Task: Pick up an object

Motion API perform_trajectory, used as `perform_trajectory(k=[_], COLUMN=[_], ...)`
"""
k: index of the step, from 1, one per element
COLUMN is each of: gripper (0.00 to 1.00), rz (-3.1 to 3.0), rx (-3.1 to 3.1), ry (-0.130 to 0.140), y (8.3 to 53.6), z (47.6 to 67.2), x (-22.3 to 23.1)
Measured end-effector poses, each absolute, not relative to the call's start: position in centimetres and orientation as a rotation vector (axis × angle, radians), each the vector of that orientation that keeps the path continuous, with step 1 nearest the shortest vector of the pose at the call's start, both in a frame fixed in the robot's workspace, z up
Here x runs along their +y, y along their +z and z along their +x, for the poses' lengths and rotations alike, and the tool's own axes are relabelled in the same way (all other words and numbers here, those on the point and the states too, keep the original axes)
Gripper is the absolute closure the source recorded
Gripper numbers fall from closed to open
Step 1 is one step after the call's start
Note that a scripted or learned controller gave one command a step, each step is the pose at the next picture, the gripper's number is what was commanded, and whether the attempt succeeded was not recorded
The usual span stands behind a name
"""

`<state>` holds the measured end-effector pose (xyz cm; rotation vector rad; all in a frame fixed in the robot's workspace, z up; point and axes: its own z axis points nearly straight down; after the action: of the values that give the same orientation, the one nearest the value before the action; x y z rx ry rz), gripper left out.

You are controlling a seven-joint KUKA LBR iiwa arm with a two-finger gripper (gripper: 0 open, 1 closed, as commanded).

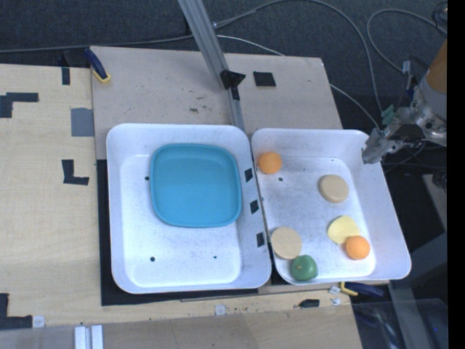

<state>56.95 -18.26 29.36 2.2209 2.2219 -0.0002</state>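
Note:
The right bin (pixel 378 195) holds several small pieces. An orange ball (pixel 269 163) lies at its far left corner, and a beige disc (pixel 334 188) sits toward the right side. A second beige disc (pixel 286 242) lies near the front left with a green ball (pixel 304 267) just beside it. A yellow piece (pixel 342 229) touches another orange ball (pixel 357 247) at the front right. My gripper (pixel 373 151) hangs over the bin's far right corner, above the rim, with nothing visibly in it.
The left bin (pixel 131 267) carries a blue square plate (pixel 195 185). A slanted metal pole (pixel 211 42) rises behind the bins. Cables (pixel 341 20) trail over the dark floor at the back right.

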Motion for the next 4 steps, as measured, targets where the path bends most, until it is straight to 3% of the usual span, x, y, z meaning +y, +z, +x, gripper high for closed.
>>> perform_trajectory(k=[4], gripper=[1.0], rz=[2.218], rx=[2.226], ry=[-0.001], y=[25.4], z=[63.9], x=[2.6])
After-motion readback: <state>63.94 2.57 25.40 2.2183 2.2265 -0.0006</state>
